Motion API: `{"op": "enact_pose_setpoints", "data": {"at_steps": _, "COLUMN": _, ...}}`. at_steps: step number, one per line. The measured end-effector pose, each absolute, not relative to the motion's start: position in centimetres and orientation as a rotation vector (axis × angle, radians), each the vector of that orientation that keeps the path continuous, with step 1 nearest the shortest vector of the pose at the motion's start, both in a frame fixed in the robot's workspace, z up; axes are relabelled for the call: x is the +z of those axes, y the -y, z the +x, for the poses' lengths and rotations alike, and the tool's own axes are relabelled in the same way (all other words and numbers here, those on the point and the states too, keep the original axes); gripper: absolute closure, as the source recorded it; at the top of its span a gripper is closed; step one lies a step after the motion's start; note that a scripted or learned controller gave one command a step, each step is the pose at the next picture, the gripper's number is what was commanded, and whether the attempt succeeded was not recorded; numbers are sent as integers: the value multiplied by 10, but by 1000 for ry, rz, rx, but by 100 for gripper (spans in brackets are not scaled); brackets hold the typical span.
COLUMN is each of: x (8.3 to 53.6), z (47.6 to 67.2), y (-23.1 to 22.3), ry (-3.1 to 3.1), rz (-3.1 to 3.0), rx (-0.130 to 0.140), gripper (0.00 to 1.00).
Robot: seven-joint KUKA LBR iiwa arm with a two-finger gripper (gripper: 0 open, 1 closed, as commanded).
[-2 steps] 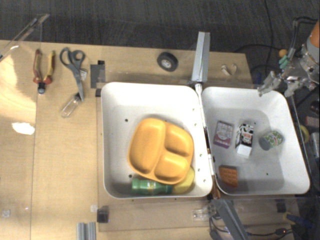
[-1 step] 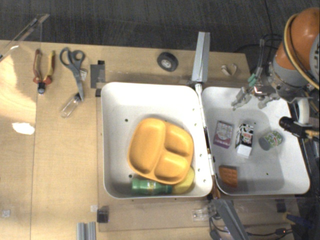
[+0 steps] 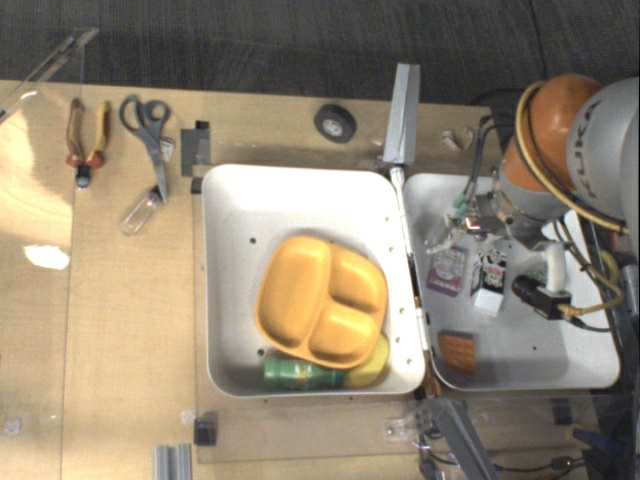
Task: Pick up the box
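Jaws [image 3: 470, 230]: cannot tell their state from here; wrist clutter and cables are covering them. They are hovering over the far left part of the right shallow white plastic bin [image 3: 585, 368]. The small white-and-black cardboard box [image 3: 490, 273] is lying just below, beside a purple-printed clear packet [image 3: 447, 271]. For a clean pick, I judge the jaws should be centring over the box alone, clear of the packet. The grey arm with the orange band [image 3: 560, 128] is reaching in from the right, wrist pointing down.

Glossy yellow plastic tray [image 3: 322, 303], matt wooden bench [image 3: 120, 318]
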State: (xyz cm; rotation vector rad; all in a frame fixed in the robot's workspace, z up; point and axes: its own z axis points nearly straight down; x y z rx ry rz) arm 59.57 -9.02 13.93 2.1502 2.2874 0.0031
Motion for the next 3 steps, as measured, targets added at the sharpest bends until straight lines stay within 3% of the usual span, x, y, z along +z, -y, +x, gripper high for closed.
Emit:
{"op": "enact_pose_setpoints", "data": {"at_steps": 1, "x": 95, "z": 583, "y": 86, "ry": -2261, "rz": 2174, "rx": 7, "gripper": 0}}
{"op": "enact_pose_setpoints", "data": {"at_steps": 2, "x": 106, "z": 585, "y": 86, "ry": -2260, "rz": 2169, "rx": 14, "gripper": 100}}
{"op": "enact_pose_setpoints", "data": {"at_steps": 3, "x": 224, "z": 570, "y": 53, "ry": -2260, "rz": 2174, "rx": 9, "gripper": 100}}
